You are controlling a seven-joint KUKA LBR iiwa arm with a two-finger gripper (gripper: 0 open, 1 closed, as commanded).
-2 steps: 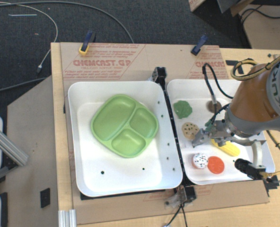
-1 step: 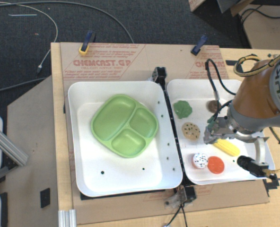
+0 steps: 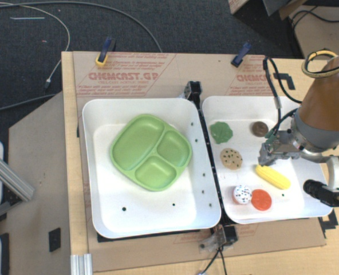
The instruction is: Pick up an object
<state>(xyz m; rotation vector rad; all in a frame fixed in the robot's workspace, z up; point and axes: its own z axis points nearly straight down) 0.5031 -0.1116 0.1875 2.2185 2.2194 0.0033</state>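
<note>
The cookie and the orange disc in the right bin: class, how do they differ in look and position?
The cookie is tan with dark specks; the orange disc is plain and bright. The cookie lies apart from its neighbours near the bin's left wall, while the orange disc lies nearer the front rim, close beside the white die. Both are round, flat and lie in the right bin.

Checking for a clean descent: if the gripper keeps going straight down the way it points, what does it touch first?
Most likely the yellow banana-shaped toy, which lies just below the gripper in the right bin. Depth is hard to judge from above, so it might land on bare bin floor beside it.
</note>
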